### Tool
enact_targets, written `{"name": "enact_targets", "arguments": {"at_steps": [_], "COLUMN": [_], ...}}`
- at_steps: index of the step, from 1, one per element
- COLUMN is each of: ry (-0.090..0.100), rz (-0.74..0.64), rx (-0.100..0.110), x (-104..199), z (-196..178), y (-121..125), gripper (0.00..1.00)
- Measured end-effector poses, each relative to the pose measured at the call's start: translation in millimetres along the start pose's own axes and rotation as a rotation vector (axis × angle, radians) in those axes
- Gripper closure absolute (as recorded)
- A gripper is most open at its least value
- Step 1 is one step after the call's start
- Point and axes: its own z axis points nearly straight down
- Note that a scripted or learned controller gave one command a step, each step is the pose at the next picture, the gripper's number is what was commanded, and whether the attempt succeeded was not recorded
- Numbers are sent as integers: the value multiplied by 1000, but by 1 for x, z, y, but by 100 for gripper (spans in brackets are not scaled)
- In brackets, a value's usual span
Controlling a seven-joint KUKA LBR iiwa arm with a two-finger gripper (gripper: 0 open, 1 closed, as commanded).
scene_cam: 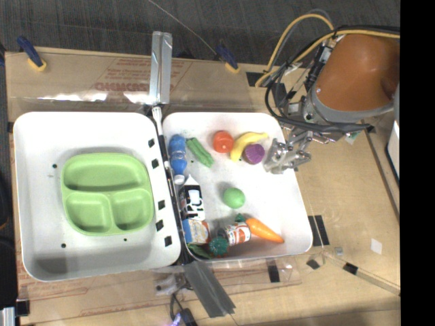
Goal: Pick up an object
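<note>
Claw hovering at right rim of the right bin; nothing seen between its fingers, opening cannot be judged.

Nearest candidates are lying just left of the claw: purple ball, touching the banana, with the tomato further left. The green ball is sitting alone, lower left of the claw, and is probably the cleaner target since nothing is crowding it. Advisable: centring over one item and descending straight, clear of the rim. Arm is reaching in from the right, wrist pointing down-left, cables looping above.
</note>
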Motion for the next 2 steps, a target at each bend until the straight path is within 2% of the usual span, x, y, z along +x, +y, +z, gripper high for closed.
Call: {"name": "enact_targets", "arguments": {"at_steps": [1, 2], "ry": [0, -3], "rz": [0, -189], "rx": [-9, -20], "x": [0, -18], "z": [4, 118], "y": [2, 48], "gripper": [0, 0]}}
